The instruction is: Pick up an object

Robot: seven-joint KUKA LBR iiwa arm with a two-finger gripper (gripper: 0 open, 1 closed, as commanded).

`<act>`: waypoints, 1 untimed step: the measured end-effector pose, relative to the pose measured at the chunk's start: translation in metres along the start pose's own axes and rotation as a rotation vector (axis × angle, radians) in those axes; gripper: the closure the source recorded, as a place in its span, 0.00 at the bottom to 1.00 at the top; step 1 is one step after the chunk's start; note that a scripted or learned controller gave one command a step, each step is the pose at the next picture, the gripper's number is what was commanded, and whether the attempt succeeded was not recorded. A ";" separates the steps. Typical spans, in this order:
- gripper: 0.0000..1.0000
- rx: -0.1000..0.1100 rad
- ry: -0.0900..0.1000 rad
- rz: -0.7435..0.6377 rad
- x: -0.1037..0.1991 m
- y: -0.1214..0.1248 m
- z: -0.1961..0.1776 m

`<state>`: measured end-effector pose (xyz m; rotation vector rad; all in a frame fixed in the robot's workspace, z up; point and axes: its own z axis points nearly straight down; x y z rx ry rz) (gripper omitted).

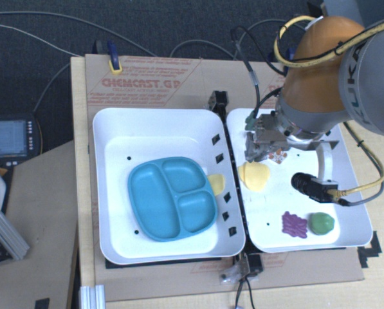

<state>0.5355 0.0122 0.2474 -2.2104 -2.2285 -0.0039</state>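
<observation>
Gripper hangs above yellow object at right bin left side. Likely light, smooth, rounded (may slip): you grip across widest middle.

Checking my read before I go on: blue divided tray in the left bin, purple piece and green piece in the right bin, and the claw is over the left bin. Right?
One slip: the claw is over the right bin, just above a pale yellow piece, as the camera view shows. The rest holds: the blue divided tray lies in the left bin, and the purple piece and green piece lie in the right bin.
</observation>
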 end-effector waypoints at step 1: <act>1.00 -0.001 -0.001 0.001 0.055 0.000 -0.004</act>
